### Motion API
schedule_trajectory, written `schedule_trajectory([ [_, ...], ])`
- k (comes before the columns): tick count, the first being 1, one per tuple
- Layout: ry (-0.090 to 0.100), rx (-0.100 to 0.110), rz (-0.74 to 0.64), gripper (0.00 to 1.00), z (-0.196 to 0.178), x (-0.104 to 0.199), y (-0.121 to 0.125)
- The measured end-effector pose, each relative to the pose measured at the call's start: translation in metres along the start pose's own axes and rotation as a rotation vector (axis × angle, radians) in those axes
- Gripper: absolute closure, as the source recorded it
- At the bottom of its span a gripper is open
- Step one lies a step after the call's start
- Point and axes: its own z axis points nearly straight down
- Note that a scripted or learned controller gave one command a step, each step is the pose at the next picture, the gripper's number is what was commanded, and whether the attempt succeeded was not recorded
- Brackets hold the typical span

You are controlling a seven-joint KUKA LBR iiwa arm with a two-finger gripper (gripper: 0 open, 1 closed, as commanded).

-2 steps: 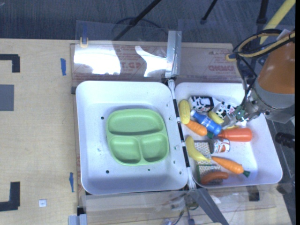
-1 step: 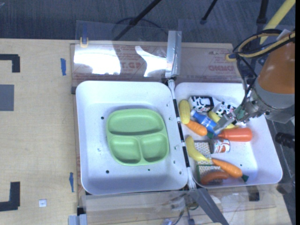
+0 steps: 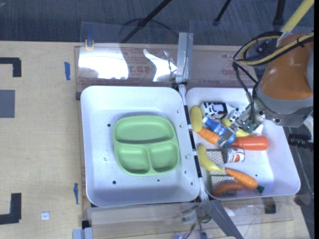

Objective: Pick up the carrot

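My landmark is the right bin, the one I reach into. At its near wall a carrot lies slantwise, green end toward the near right corner, with a red-and-orange piece just beside it, closer to the wall. That corner is crowded; the bare white floor on the bin's right side gives the most room. A yellow banana-like piece runs along the bin's left wall, touching a checked item. A small red-and-white can sits near the middle; I cannot read its label.

My gripper hangs over the middle of the bin, above a blue bottle and an orange stick, beside a second, redder carrot. I cannot tell whether I am clenched or released; the clutter beneath blurs it. A black-and-white packet and a yellow oval lie toward the far left corner.

Left of the bin, the other bin holds a green divided tray, with white floor all round it. The bench is pale wood with blue tape marks. Beyond the bins a clear panel glares; red lettering there is unreadable.
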Motion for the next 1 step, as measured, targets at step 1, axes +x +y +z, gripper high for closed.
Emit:
schedule_trajectory([
  [1, 0.0, 0.0, -0.048, 0.0, 0.0163, 0.0393, -0.0121],
])
